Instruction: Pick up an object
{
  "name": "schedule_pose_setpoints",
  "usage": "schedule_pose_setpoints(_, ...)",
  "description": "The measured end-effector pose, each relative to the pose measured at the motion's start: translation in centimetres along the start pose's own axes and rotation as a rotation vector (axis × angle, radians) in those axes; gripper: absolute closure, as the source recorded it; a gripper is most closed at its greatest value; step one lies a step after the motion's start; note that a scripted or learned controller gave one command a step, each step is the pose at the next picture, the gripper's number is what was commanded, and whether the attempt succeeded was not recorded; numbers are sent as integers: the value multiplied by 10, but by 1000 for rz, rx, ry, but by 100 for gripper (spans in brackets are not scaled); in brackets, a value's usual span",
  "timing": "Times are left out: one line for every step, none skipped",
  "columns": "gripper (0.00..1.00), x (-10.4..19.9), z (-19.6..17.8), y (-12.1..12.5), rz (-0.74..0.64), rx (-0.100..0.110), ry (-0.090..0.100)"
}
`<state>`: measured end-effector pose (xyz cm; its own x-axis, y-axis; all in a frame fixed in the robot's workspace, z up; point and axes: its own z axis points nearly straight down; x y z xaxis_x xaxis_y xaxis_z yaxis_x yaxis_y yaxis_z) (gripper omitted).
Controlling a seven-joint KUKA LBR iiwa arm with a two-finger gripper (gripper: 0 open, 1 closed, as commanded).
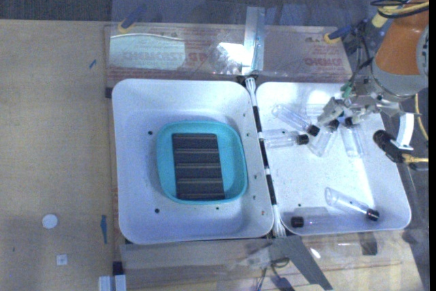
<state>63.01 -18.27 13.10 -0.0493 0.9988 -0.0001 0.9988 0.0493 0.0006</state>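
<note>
Where the tan bench [48, 112] bears two white bins [129, 146], the end effector's [338, 112] state is unclear.

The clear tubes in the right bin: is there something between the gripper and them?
Nothing visible stands between them. The gripper hangs directly over the cluster of clear tubes in the upper part of the right bin. Two more tubes lie apart near the front edge.
</note>
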Motion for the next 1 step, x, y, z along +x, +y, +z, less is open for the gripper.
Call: schedule_pose_setpoints(0, -30, 42, -6, -32, -8, 11)
